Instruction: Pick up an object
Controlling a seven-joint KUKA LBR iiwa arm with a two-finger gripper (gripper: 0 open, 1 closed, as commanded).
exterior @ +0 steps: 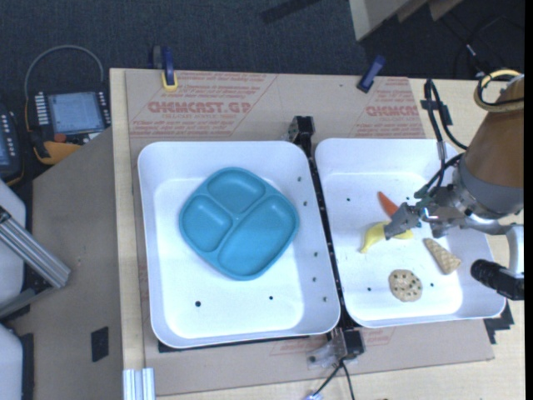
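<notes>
**Claw low over the banana in the right bin**

The claw (405,221) is down inside the right bin (358,173), reaching in from the right, its dark fingers pointing left toward the bin's middle. Whether those fingers are spread or closed I cannot tell from here; the metalwork blurs together, and nothing is plainly pinched between them. The fingertips sit right over the right end of a small yellow banana (377,235), touching it or very nearly so.

The banana lies flat on the white floor with its long axis running from near-left up to far-right, the near-left tip pointing toward the divider between the bins. Just beyond the claw, on the far side, an orange carrot piece (386,202) lies on a slant, its far end tilted left. To the right of the banana and a bit nearer, a tan wedge like a pizza slice (442,255) rests with its narrow end pointing far-left. Nearer still, toward the bin's front edge, is a round cookie (405,285) with dark chips, well apart from the claw.

Behind the claw, the grey arm (491,182) rises with its orange band.

The left bin (166,307) holds a blue divided plate (239,222), sitting turned at an angle. Both bins rest on the cardboard-topped bench (250,98).
</notes>
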